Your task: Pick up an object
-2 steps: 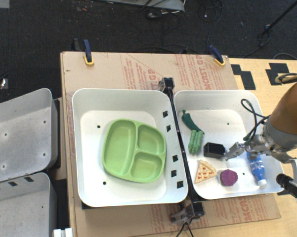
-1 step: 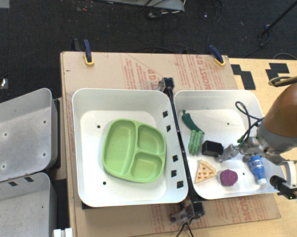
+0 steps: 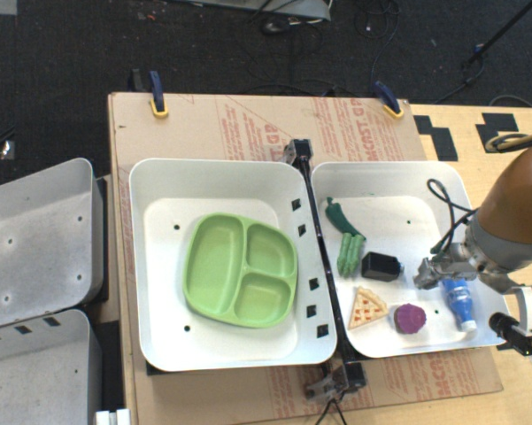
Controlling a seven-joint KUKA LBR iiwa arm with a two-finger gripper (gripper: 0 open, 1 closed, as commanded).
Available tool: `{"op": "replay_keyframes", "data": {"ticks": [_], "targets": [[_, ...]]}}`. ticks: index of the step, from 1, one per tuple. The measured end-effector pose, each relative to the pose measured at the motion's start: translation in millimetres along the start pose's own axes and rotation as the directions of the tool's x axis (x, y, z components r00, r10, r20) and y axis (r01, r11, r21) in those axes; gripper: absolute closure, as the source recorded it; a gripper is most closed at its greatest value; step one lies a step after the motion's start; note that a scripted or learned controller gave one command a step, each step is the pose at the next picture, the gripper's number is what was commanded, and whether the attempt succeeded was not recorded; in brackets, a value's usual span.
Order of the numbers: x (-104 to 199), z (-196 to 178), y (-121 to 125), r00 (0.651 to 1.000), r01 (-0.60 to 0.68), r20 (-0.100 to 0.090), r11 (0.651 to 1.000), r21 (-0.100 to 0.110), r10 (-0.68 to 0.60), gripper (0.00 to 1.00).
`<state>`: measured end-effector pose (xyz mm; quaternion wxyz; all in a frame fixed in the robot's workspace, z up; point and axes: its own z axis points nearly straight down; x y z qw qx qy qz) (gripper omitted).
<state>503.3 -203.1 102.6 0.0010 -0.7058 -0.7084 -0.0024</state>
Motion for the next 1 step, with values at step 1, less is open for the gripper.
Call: {"op": "replay_keyframes", "data": {"ticks": [1], "targets": [[1.0,-63.2,3.1,1.0,-0.001,0.007,1.0,-0.003,0.001,1.0]]}}
